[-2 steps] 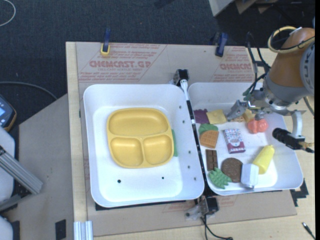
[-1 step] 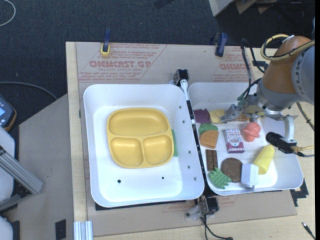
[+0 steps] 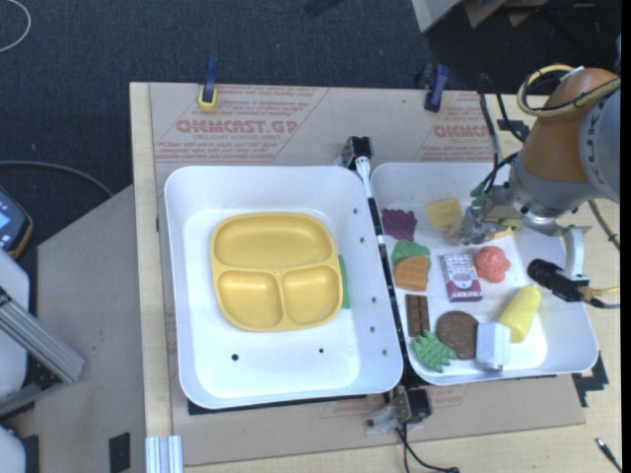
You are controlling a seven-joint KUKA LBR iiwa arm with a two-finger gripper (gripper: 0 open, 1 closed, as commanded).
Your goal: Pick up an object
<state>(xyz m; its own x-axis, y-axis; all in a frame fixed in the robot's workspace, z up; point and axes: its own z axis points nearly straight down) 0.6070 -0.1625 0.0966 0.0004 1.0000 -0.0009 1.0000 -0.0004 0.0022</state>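
Note:
The right bin (image 3: 567, 358) holds several toy foods: a purple piece (image 3: 399, 223), a yellow square (image 3: 444, 212), a green and orange piece (image 3: 411, 264), a red and white packet (image 3: 459, 276), a red ball (image 3: 492, 263), a yellow bottle shape (image 3: 520, 312), a brown disc (image 3: 457, 332), a brown bar (image 3: 417, 313), a green leaf (image 3: 430, 350) and a white block (image 3: 492, 346). My gripper (image 3: 475, 223) hangs low over the bin's back part, between the yellow square and the red ball. Nothing shows between its fingers.
The left bin (image 3: 187, 294) holds a yellow three-compartment tray (image 3: 274, 269), with a green thing (image 3: 343, 282) peeking out at its right edge. Both bins rest on a cardboard sheet (image 3: 256, 116) held by clamps at the back.

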